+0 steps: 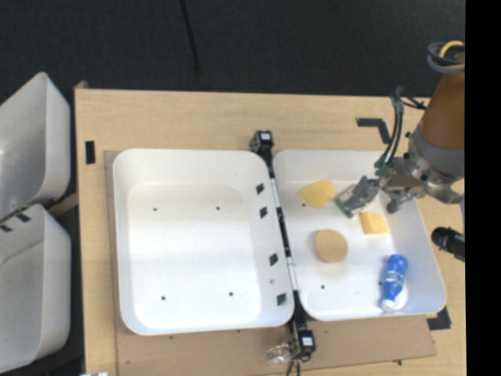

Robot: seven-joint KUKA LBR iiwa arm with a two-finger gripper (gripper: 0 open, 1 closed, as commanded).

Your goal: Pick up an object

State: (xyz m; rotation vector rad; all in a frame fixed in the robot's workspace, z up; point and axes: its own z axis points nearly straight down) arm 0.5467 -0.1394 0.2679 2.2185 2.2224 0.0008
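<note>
Yellow block [373, 223] lies just under spread-apart jaws, arm [445, 124] reaching over R bin [344, 292].

Smooth, faintly glossy white plastic in left bin [117, 233] and right bin [344, 292]. Matt pale wood for bench [196, 120]. Shiny blue plastic on bottle [393, 280]. Matt tan disc [331, 245]; matt yellow block [373, 222] and lump [318, 193].

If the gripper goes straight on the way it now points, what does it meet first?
Probably bare floor of the right bin, just beside the yellow lump; depth is unclear.
</note>
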